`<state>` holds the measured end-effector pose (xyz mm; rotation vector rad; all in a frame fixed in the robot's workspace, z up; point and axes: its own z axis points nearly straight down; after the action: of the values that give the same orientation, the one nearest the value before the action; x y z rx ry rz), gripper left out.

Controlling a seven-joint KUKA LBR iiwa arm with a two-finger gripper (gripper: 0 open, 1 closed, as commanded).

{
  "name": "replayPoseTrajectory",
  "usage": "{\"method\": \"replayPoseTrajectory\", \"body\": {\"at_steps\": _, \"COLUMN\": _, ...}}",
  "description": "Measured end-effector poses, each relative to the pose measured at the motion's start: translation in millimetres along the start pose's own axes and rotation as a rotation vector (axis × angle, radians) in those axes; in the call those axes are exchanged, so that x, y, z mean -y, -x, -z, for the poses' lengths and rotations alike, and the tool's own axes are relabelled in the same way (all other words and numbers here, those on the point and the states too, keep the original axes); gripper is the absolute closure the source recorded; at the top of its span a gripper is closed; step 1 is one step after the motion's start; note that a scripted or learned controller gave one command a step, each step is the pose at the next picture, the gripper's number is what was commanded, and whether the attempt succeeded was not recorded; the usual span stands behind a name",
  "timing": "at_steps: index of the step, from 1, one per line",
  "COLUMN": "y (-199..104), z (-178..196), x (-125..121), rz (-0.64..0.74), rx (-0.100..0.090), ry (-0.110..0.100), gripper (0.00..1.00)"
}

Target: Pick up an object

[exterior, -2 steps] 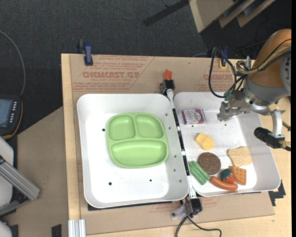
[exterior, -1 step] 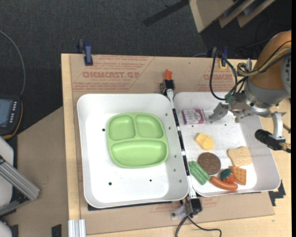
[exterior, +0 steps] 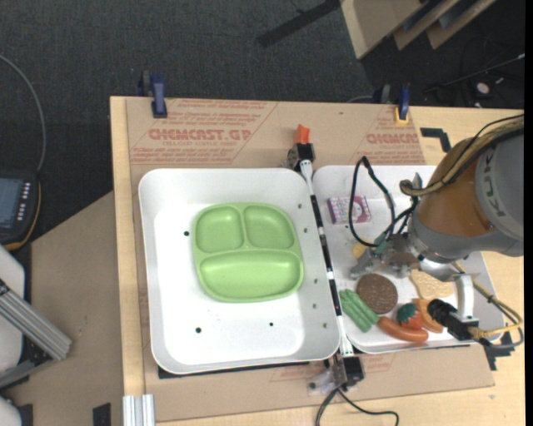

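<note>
Nearest the camera, a small black clamp with a trailing cable [exterior: 346, 373] sits at the near edge of the bench, where the two bins meet. Behind it lies a sheet of brown cardboard printed with red lettering [exterior: 200, 133], held at its far edge by two blue clamps [exterior: 155, 93]. Dark grey carpet [exterior: 125, 42] surrounds the bench, and pale wooden furniture [exterior: 408, 25] is cut off at the far right corner.

On the left, a shallow white plastic bin [exterior: 166, 316] holds a light green divided plastic plate [exterior: 247, 251] with three compartments, lying flat near the middle.

On the right, a second shallow white bin [exterior: 333, 179] holds the loose objects. Along its near side sit a green ridged toy vegetable [exterior: 359, 311], a round brown disc [exterior: 378, 292] just beside it, and an orange toy carrot with a green top [exterior: 405, 328]. Farther back lies a small white packet with purple print [exterior: 341, 208].

Reaching in from the right, the grey arm with an orange band [exterior: 454, 208] covers much of this bin. Its two-finger gripper [exterior: 385, 260] hangs low, just beyond the brown disc. Whether the fingers are apart or together cannot be told, as the wrist and black cables hide them. A pale flat piece [exterior: 430, 287] beneath the arm is too hidden to identify.
</note>
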<state>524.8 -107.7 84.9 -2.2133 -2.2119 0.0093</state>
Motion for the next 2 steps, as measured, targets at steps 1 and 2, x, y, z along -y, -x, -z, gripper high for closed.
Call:
{"method": "replayPoseTrajectory", "body": {"at_steps": 1, "y": -11, "z": -1, "x": 48, "rz": -0.001, "rx": 0.003, "ry": 0.009, "gripper": 0.0}}
{"method": "replayPoseTrajectory", "body": {"at_steps": 2, "y": 76, "z": 3, "x": -85, "rz": 0.002, "rx": 0.014, "ry": 0.028, "gripper": 0.0}}
